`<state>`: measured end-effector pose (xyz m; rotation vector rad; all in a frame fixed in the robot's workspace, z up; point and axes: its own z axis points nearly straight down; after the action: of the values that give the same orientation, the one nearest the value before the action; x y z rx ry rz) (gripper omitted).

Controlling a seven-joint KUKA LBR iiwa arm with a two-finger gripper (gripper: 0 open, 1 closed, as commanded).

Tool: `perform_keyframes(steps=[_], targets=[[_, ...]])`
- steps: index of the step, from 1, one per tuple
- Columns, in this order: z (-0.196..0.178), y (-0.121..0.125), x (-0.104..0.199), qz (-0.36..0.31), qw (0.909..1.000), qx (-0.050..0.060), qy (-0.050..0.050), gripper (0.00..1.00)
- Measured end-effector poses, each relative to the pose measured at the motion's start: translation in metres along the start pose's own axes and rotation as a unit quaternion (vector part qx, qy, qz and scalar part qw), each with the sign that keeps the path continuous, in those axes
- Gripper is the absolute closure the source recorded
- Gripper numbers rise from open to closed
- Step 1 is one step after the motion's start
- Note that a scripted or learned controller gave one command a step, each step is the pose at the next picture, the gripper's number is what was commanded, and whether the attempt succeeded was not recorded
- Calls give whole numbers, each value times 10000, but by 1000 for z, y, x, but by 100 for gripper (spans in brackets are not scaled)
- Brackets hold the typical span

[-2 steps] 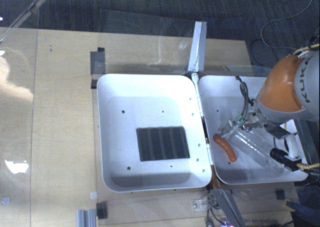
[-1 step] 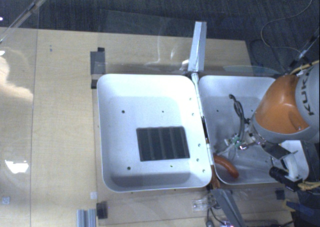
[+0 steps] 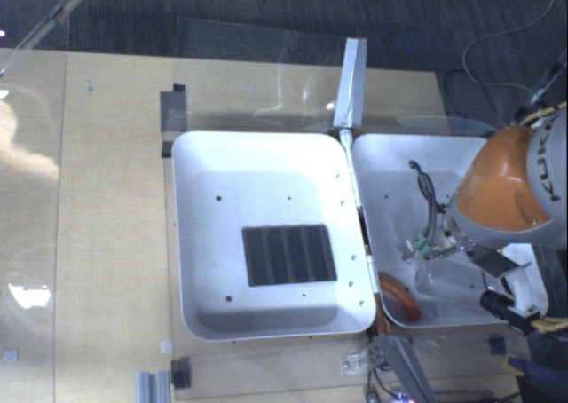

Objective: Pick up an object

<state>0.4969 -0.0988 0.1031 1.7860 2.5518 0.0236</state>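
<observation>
A reddish-orange sausage-shaped object [image 3: 399, 296] is seen lying flat in the lower left corner of the right bin [image 3: 386, 170], close against the wall that divides the two bins, at the lower centre-right of the frame. Nothing is seen gripping or touching it, so the pick is judged not yet done. The hand [image 3: 428, 248] is found just up and to the right of that object, low inside the same bin, near it but apart from it. Whether the hand is open or closed cannot be told, as its tip is small, blurred and mixed with a greenish glint and thin dark cables. Nothing can be made out as held in it. Behind the hand, the arm [image 3: 510, 184] with its orange band is seen entering from the right edge of the frame and covering much of the bin's right half. A dark part [image 3: 501, 305] is seen below the arm at the lower right, though what it is cannot be told. The left bin [image 3: 204, 170], in the middle of the frame, carries a dark ribbed rectangular pad [image 3: 289, 255] on its floor, well apart from the hand. Both bins rest on the pale wooden desk [image 3: 106, 215]. As judged from this, the approach may be under way, while the closing on the object and the lift are left to do.
</observation>
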Motion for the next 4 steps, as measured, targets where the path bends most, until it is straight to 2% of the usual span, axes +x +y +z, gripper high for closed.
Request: perform_keyframes(steps=[1, 2, 3, 4], targets=[[0, 0, 0, 0, 10000, 2, 1, 0], [15, 52, -12, 106, 9999, 72, 34, 0], [2, 56, -12, 92, 10000, 31, 21, 100], [2, 56, -12, 92, 9999, 33, 21, 0]])
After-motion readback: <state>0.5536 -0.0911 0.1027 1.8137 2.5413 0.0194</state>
